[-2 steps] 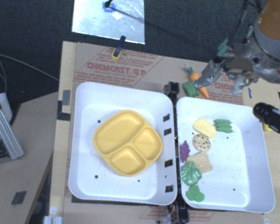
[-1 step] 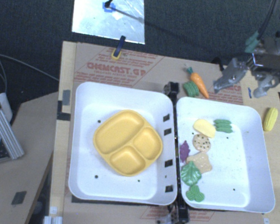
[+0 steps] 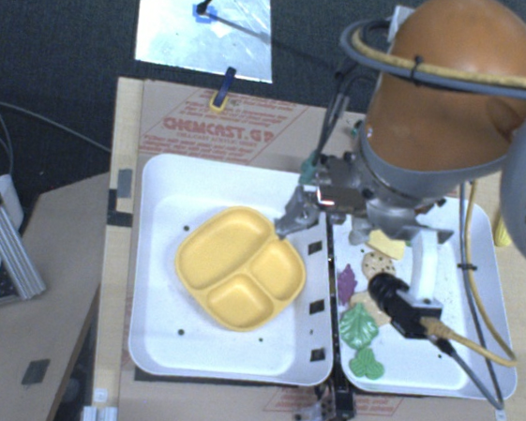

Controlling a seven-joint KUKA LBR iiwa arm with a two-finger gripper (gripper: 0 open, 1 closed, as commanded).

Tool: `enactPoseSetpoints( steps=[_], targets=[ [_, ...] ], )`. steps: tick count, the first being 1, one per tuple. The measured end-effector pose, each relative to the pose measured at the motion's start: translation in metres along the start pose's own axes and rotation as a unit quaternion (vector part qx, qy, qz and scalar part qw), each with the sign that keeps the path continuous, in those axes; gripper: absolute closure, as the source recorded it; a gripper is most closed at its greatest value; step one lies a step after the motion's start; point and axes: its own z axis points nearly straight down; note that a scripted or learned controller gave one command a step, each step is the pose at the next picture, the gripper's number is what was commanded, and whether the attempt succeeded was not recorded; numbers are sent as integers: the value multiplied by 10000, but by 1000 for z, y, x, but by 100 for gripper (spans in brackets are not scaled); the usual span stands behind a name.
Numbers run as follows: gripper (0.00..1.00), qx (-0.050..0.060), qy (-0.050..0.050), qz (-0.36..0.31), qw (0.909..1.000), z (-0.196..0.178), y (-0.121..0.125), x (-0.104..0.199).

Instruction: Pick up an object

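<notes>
Camera view, as I read it from my station:

- Arm [image 3: 455,95] — reaches in from the right, its orange band large over the right bin [image 3: 471,370].
- Gripper [image 3: 292,220] — low over the ridge between the bins, at the upper right rim of the yellow plate [image 3: 240,266]. Whether the fingers are open or closed, and whether they hold anything, I cannot tell.
- Yellow plate — three compartments, lying flat in the left bin [image 3: 150,334], toward its right side.
- Right bin — green leaves [image 3: 360,327], a purple piece [image 3: 345,281], a cookie [image 3: 379,264], a yellow block [image 3: 387,243], clustered near its left wall.
- Table [image 3: 218,126] — cardboard under both bins.
</notes>
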Motion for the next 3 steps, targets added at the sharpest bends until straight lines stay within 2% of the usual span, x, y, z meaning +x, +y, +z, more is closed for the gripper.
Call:
enactPoseSetpoints(
  steps=[1, 3],
  targets=[
    [100, -84, 10, 11, 10000, -19, 3, -5],
    [100, -108, 14, -53, 9999, -41, 4, -5]
  ],
)
